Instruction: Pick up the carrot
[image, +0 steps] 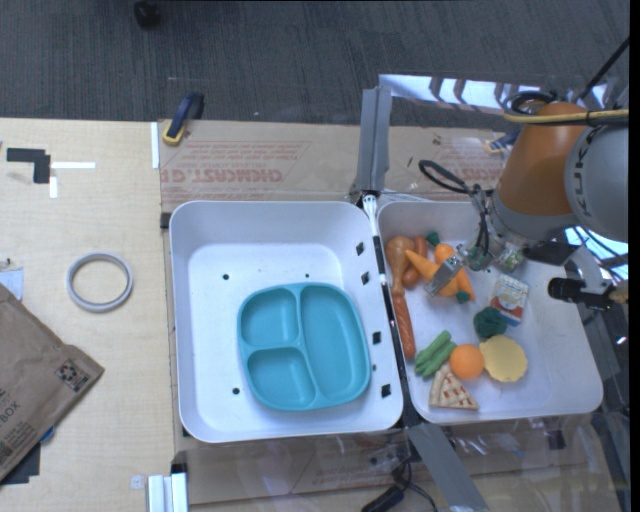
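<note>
1. The grey arm with the orange band (540, 160) reaches in from the right over the right-hand shallow white bin (560, 395); its two-finger gripper (447, 277) hangs low in the upper left part of that bin, among the toy food.
2. Whether the gripper's fingers are spread or closed cannot be told; the metal tip sits right against orange pieces and the gap is too small to read; nothing can be seen clearly held between the fingers.
3. The orange toy carrot with a green top (422, 262) lies in the upper left of the right bin, just left of the gripper tip and touching or nearly touching it; another orange piece (462, 285) lies just right of the tip.
4. Along the right bin's left wall lies a long reddish-orange sausage-shaped toy (404, 325); nearer the front are a green pea pod (433, 352), a small round orange fruit (466, 361), a yellow round piece (504, 358) and a triangular slice of toy pizza (452, 391).
5. A dark green lump like broccoli (489, 322) sits just beside a small white and red carton (510, 297), right of the gripper.
6. The left-hand shallow white bin (200, 300) holds a teal plastic plate with three compartments (302, 345), lying flat near its middle.
7. On the wooden bench to the left lies a grey ring of tape (100, 281), well apart from both bins.
</note>
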